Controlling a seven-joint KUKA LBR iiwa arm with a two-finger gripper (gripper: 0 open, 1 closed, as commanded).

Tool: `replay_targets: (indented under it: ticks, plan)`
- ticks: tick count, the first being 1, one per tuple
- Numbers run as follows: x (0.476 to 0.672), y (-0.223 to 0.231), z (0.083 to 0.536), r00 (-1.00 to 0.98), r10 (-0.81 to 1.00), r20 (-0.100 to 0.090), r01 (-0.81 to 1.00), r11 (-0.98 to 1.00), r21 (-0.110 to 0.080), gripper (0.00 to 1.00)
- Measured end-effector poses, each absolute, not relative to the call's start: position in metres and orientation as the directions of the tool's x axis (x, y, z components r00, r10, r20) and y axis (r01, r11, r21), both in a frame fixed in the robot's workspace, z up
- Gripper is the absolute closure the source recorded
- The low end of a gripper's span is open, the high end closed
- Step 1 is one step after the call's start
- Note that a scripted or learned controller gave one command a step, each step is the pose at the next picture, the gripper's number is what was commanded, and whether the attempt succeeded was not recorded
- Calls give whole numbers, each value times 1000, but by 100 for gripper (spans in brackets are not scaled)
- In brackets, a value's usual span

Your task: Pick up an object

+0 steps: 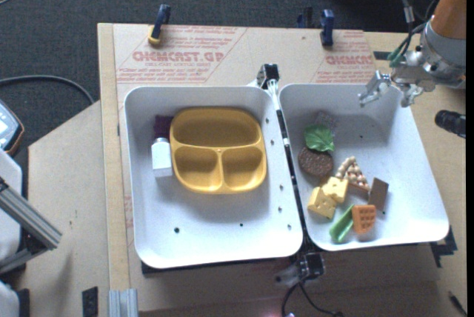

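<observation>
Over the far right corner of the right bin (pixel 415 132), near its far wall, I see the gripper (pixel 386 92) hanging on the grey arm with the orange band. Its two fingers stand apart and nothing is between them.

From the jaws, the objects lie toward the near side of this bin and a little toward the divider between the bins. Nearest to the gripper is the green leaf (pixel 319 138), with the brown cookie (pixel 315 162) just beside it on the near side. Farther toward the near edge there is a tight group: the yellow cheese pieces (pixel 327 197), the orange waffle (pixel 363 219), a green bean piece (pixel 341 226) and a brown chocolate bar (pixel 378 193). Most of them touch each other, so I judge the leaf or the cookie to be the easier target.

The left bin (pixel 141 212) carries a yellow divided plate (pixel 218 149) and a small white bottle (pixel 161 158) at the plate's left side.

On the board (pixel 118 71) behind the bins, red printing reads approximately "CHEMCAST", repeated; the smaller lines I cannot read.
</observation>
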State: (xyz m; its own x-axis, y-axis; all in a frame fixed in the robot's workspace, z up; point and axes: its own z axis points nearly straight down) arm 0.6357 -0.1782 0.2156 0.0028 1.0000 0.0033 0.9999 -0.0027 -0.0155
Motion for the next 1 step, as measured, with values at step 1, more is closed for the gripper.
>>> replay_targets:
  ticks: [1]
  plan:
    - [639, -178, 225, 0, 1000, 0, 1000, 0, -1, 0]
